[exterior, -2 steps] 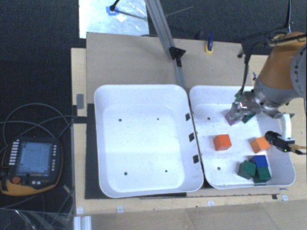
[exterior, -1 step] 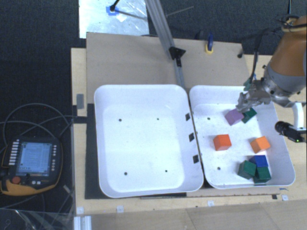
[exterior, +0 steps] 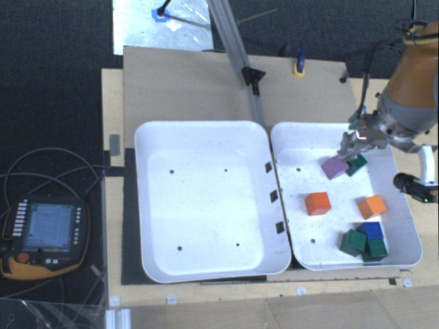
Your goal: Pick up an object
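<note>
Camera view, looking down at a slant on the counter [exterior: 206,81] with two shallow white bins side by side. Left bin [exterior: 154,204]: bare white floor. Right bin [exterior: 298,184]: seven blocks. The arm [exterior: 415,81], grey with an orange band, enters from 3 o'clock; its claw [exterior: 358,141] hangs over the bin's 12 o'clock region, directly above a purple block [exterior: 335,166] and a dark green block [exterior: 357,164] that touch each other. Whether the claw is spread or pressed together cannot be told, and no block is visibly between its tips. Near the bin's centre lies a red-orange block [exterior: 317,203]; at 3 o'clock, a lighter orange block [exterior: 372,206]. At 5 o'clock, a blue block [exterior: 372,230] sits touching two green blocks [exterior: 354,242]. A handheld control pendant [exterior: 44,235] with cable rests on the floor at 9 o'clock of the counter.
</note>
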{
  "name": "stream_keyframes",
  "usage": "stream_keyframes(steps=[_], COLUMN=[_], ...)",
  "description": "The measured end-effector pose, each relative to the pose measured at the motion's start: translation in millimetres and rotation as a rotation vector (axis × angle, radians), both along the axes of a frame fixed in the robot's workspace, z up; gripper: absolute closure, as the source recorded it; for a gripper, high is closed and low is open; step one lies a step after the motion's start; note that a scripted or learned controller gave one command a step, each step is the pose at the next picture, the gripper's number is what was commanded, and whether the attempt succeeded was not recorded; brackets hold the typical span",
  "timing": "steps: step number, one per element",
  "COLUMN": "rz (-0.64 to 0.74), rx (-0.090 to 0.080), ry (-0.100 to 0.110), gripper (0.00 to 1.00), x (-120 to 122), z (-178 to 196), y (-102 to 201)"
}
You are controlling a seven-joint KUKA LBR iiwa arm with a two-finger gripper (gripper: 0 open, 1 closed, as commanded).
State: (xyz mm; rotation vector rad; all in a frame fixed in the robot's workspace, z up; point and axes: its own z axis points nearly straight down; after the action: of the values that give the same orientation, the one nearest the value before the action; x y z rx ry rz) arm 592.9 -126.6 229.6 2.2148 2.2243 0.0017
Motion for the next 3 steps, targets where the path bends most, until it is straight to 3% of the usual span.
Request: stream_keyframes(steps=[3], rz=[0.007], rx=[0.004], ry=[0.0], gripper=[1.0], x=[-14.3], z=[11.5], y=[166.5])
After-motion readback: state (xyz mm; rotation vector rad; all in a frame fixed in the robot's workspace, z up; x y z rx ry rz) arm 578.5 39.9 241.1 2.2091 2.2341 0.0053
